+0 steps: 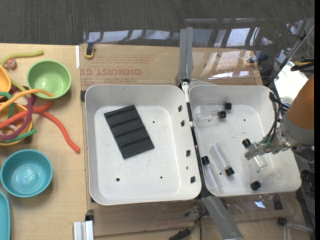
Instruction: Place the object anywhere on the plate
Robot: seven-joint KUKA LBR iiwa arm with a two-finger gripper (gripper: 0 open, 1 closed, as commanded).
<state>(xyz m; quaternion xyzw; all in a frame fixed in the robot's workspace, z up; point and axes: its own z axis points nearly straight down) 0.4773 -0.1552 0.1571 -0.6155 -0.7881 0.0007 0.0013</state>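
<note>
The plate (pixel 128 131) is a black ridged rectangle lying at a slant in the left bin (pixel 100 184). Several clear vials with black caps are scattered across the right bin (pixel 250 96): two near its back left (pixel 210 107), two at its front left (pixel 220 158), and one (pixel 259 161) at the right. My gripper (pixel 257 151) is low in the right side of the right bin, directly over that last vial, with a black cap (pixel 246 143) just to its left. The grip itself is too small and cluttered to read.
A lone black cap (pixel 255 185) lies near the right bin's front wall. The bins' inner walls meet at a central divider (pixel 190 129). Left of the bins stand a green bowl (pixel 48 79), a teal bowl (pixel 26 173) and coloured rubbery strands (pixel 60 126).
</note>
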